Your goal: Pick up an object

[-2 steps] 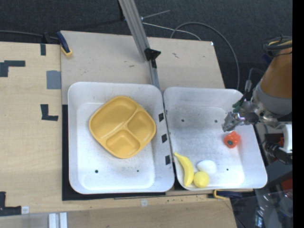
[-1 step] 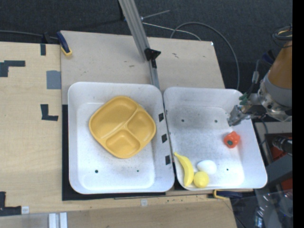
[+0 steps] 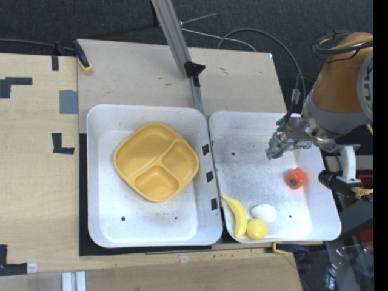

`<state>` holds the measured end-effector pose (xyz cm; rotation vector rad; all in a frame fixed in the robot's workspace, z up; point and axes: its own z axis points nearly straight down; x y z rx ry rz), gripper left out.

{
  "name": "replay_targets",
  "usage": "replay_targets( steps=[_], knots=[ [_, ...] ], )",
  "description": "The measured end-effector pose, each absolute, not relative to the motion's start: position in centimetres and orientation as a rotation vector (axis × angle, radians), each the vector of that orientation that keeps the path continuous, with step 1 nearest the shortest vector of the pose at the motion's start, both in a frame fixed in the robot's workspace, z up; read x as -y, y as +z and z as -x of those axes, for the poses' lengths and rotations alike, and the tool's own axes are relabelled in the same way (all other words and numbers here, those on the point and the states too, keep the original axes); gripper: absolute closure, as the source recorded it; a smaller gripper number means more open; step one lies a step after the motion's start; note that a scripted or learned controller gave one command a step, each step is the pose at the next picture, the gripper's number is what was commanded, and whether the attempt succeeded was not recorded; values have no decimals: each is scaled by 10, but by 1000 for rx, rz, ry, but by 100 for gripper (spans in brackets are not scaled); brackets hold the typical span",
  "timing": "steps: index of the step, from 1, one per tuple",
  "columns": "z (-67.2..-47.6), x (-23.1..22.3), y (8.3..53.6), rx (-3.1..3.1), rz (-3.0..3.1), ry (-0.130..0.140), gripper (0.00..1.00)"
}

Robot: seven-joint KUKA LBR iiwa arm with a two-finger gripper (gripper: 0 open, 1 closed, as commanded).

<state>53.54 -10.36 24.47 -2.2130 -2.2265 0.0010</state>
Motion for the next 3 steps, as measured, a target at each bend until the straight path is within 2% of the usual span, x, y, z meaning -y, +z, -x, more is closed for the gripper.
replay_targets(
  steps=[2,3],
  knots=[
    [-564,-18,242,2230,2210,-1,100],
    [-569,-72,245,2229,2211,0,100]
  ],
)
